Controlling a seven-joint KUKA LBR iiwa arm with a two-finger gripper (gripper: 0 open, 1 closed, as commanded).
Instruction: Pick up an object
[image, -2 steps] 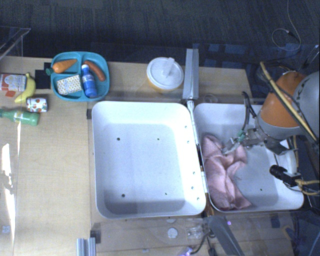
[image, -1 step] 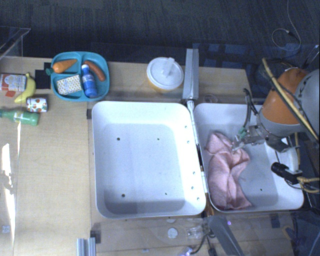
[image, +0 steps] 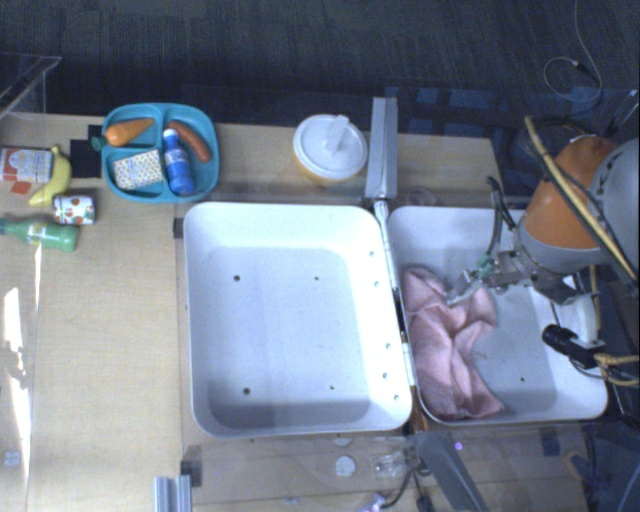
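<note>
Left bin (image: 290, 320) sat nearest the lens, lower centre of frame, bare white floor with a few dark dots. Right bin (image: 530, 385) sat beside it at centre right, holding the pink cloth (image: 450, 345), bunched against that bin's left wall and running toward its lower edge.

Arm (image: 580, 205) came in from the right edge, with the gripper (image: 478, 282) low over the cloth's upper right corner. Couldn't tell whether it was released or clenched; tip was too small and blurred. No fabric visibly caught in it, so I wouldn't call it a grasp.

Risks, as I judged them:
- Contact was at the cloth's edge, not its bulk. A thin fold could slip free on lift.
- Limp fabric would likely drape and drag on the bin wall or the divider (image: 380, 160) between the bins.
- Cables (image: 575, 350) by the wrist hung near the bin's right rim and could snag.

Upper left of frame, smaller: blue tray (image: 195, 125) of toy food, lidded cup (image: 330, 148), banana (image: 55, 178), small can (image: 75, 209), green bottle (image: 40, 234), carton (image: 25, 165).

Writing: nothing readable. Carton and can had printed graphics, too small to make out.
</note>
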